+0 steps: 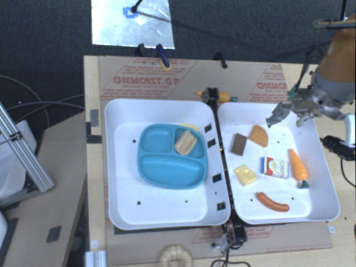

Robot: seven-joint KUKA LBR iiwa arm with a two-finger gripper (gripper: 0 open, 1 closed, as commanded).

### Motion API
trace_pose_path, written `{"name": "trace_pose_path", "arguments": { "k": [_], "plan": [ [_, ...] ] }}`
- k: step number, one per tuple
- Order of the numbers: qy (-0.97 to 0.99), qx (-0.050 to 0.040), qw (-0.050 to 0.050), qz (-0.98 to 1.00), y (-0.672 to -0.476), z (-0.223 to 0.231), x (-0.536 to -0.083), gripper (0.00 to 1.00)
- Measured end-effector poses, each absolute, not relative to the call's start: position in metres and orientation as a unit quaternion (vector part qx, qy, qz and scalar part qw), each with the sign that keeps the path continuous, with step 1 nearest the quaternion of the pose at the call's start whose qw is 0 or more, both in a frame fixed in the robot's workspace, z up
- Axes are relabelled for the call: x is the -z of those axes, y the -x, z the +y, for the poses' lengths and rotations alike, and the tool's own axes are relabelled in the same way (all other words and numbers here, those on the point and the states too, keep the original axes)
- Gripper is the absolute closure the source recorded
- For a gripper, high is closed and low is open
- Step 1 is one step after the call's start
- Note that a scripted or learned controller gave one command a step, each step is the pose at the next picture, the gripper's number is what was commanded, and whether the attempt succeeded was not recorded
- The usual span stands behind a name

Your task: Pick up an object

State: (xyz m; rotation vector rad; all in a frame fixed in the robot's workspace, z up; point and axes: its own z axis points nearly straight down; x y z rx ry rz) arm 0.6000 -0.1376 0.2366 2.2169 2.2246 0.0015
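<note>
So the bench is a tan board (pixel 183 77) with red lettering printed on it, sitting over dark carpet, and there's a shiny metal sheet (pixel 132 14) on the floor up top. Two shallow white bins sit side by side on it.

The gripper (pixel 290 114) comes in from the right and hangs over the top right corner of the right bin (pixel 325 204). Its fingers look spread apart to a medium gap, with nothing between them and nothing touched as far as I can see.

The right bin holds all the loose stuff: a tan bread slice (pixel 258 136) is nearest the gripper, just below and left of it, then a brown block (pixel 239 143) beside that. A carrot (pixel 298 166) lies along the right side, with a small printed carton (pixel 275 167) just left of it, a yellow cheese wedge (pixel 245 175) further left, and a sausage (pixel 272 202) near the bottom edge.

The left bin (pixel 125 204) has a blue divided plate (pixel 167 168) with a beige bread-looking piece (pixel 186 142) in its upper right compartment.
</note>
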Motion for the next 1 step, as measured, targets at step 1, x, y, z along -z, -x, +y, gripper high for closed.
{"name": "trace_pose_path", "arguments": {
  "k": [1],
  "plan": [
    [-0.707, 0.0006, 0.0, 0.708, -0.5997, -0.1421, -0.1939, 0.0]
  ]
}}
